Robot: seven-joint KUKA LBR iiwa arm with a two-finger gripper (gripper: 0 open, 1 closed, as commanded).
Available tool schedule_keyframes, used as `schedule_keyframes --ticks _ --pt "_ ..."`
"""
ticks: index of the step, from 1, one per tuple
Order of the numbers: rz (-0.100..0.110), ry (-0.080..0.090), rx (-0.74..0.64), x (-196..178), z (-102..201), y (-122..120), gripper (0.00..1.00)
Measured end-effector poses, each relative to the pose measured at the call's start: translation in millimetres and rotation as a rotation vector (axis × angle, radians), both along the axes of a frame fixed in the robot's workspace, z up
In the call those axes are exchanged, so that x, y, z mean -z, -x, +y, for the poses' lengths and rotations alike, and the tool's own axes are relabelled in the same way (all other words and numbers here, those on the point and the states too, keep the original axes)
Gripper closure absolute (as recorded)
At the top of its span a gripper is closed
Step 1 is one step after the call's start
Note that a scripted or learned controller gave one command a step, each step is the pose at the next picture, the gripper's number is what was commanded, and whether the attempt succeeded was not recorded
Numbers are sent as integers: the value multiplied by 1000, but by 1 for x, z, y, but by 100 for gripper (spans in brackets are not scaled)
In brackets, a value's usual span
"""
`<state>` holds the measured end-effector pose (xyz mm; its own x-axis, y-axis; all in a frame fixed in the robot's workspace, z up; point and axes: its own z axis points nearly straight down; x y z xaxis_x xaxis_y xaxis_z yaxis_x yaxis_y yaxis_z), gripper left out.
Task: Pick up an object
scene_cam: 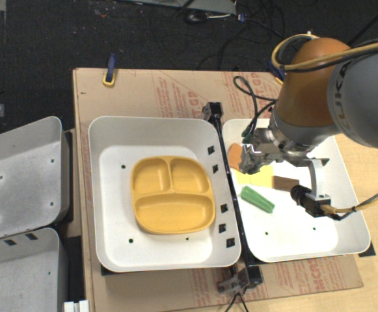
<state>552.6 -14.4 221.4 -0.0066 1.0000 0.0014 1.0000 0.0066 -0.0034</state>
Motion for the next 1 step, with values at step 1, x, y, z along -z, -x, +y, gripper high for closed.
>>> schedule_keyframes --ticks 1 --pt "-1 -1 -2 4 61 10 100"
